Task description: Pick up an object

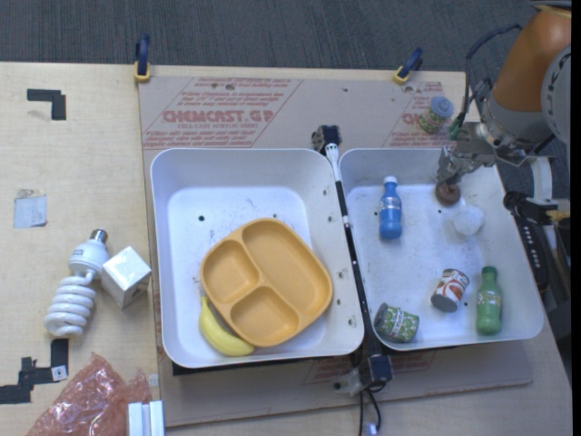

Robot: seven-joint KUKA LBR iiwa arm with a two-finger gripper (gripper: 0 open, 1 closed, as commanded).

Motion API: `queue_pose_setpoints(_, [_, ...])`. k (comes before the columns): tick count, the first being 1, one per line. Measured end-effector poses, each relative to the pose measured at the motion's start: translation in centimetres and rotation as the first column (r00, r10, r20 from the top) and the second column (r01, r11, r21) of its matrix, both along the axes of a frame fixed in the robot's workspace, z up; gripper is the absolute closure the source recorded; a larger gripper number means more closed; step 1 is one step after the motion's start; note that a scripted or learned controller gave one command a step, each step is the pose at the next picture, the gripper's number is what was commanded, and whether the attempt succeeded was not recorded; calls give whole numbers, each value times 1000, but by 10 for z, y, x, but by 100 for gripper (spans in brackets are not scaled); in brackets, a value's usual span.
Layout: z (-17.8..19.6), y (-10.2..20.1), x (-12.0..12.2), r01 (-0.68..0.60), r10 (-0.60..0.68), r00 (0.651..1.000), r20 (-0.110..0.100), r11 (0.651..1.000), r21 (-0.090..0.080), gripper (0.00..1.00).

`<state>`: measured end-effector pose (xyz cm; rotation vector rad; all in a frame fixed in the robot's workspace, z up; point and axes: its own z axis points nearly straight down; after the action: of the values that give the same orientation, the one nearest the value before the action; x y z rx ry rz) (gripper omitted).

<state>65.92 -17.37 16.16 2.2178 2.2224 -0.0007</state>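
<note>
Desk [82, 153] with two white bins. Right bin [413, 243] holds blue bottle [389, 209], can [449, 290], green bottle [488, 300]. Pincer [451, 173] hangs near its far edge; opening indistinct.

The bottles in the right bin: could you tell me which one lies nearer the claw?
The blue bottle, up in the bin's far half; the green bottle lies by the near wall, farther from the claw.
</note>
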Motion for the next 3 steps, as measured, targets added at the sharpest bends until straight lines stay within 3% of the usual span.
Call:
queue_pose_setpoints(1, [-69, -24, -45, 0, 0, 1000, -1, 1000, 4, 0])
queue_pose_setpoints(2, [20, 17, 0, 0, 0, 1000, 0, 1000, 0, 0])
queue_pose_setpoints(3, [-69, 36, -47, 4, -4, 1000, -1, 1000, 1, 0])
